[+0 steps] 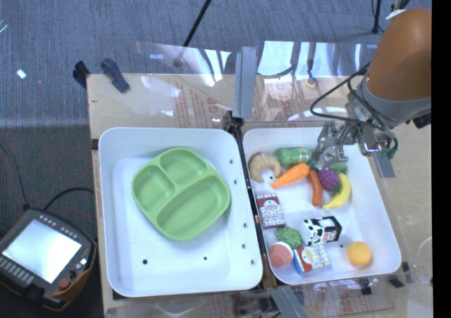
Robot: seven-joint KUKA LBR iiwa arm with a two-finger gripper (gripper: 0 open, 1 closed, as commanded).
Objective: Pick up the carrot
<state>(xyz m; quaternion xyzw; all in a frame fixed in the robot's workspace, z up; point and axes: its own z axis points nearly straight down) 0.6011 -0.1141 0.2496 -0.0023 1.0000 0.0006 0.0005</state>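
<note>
The orange carrot [291,175] lies slanted in the upper middle of the right bin [377,204], its green top pointing up right. My gripper [323,158] hangs just up and right of the carrot's thick end, over the green vegetable [294,156] and purple grapes [329,178]. Nothing shows between its fingers. The arm's orange band [402,56] sits above it at the right.
Around the carrot lie a croissant [262,166], a sausage [316,188], a banana [340,193], small cartons [270,211], a milk carton [323,229], broccoli [289,236] and an orange ball [359,254]. The left bin [120,239] holds a green divided plate [180,192].
</note>
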